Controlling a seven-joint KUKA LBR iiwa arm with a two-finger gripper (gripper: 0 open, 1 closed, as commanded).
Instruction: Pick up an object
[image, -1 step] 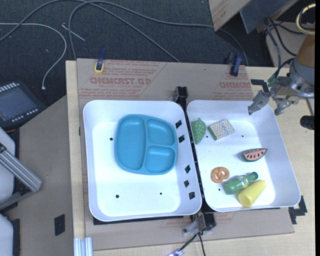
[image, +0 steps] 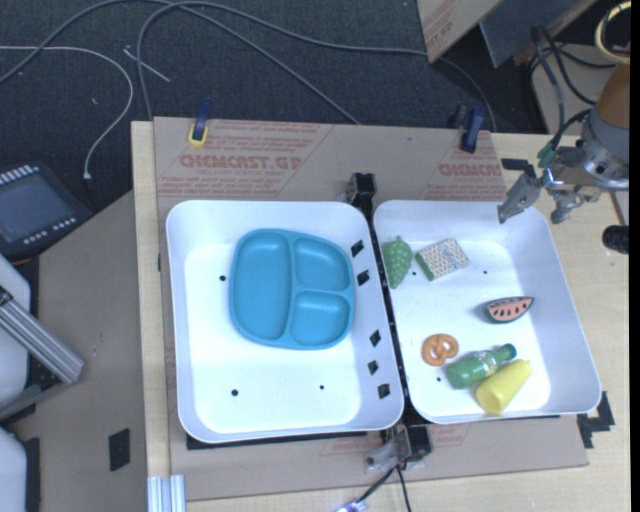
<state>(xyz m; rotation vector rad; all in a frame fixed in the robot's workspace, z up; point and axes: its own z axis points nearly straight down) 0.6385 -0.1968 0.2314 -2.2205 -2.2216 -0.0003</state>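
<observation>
The bench (image: 140, 300) carries a brown board (image: 300, 150) — on it sit two white bins, left bin (image: 200, 400) and right bin (image: 570, 330), side by side.

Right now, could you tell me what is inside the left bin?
The left bin holds only a blue divided plate, its three compartments empty. Whatever might lie under the plate is covered.

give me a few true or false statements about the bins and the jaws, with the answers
1. The blue divided plate lies in the left bin. True.
2. The gripper holds the watermelon slice. False: its jaws are open with nothing between them, over the right bin's far corner.
3. The yellow bottle touches the green bottle. True.
4. The pretzel sits on the plate. False: it lies in the right bin.
</observation>
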